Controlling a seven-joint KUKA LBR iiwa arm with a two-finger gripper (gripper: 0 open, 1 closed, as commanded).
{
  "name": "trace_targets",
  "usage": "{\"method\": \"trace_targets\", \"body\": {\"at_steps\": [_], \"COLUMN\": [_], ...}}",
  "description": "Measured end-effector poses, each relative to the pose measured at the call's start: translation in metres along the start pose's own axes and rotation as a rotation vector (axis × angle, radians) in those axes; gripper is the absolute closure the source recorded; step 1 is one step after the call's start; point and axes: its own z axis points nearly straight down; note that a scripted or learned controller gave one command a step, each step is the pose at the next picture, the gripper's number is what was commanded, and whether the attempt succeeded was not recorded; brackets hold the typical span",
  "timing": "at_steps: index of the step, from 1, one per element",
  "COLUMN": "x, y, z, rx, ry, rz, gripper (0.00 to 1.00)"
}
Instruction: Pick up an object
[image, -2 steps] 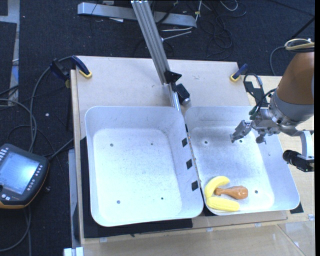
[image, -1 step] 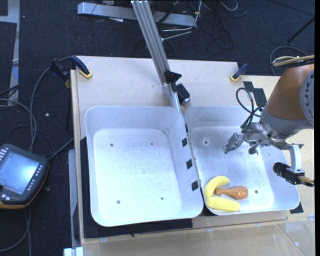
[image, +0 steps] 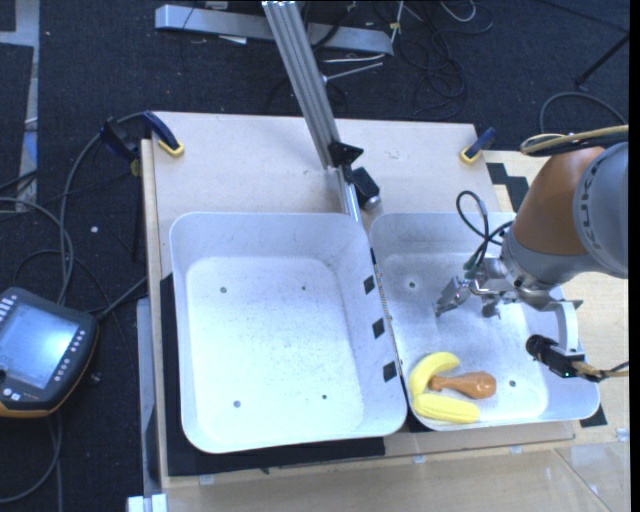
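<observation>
In the right bin (image: 420, 265), near its front edge, lies a small cluster of toys. A curved yellow banana (image: 432, 369) sits over a second yellow piece (image: 446, 408), and an orange-brown drumstick-shaped toy (image: 472, 384) lies between them, touching both. My gripper (image: 468, 300) hangs over the middle of the same bin, behind and slightly right of the cluster and apart from it. Its fingers (image: 447, 300) are spread open with nothing between them. The grey arm with its orange band (image: 555, 205) comes in from the right.
The left bin (image: 200, 250) lies beside the right one, their walls meeting at the middle. A slanted metal pole (image: 310, 90) rises from behind that seam. A black cable part (image: 550, 352) hangs off the arm over the right bin's right side. A teach pendant (image: 35, 350) lies off the bench at left.
</observation>
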Motion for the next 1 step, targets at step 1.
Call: {"method": "trace_targets", "body": {"at_steps": [1], "x": [0.0003], "y": [-0.0001], "z": [0.0099], "rx": [-0.003], "ry": [-0.001], "rz": [0.0], "gripper": [0.0]}}
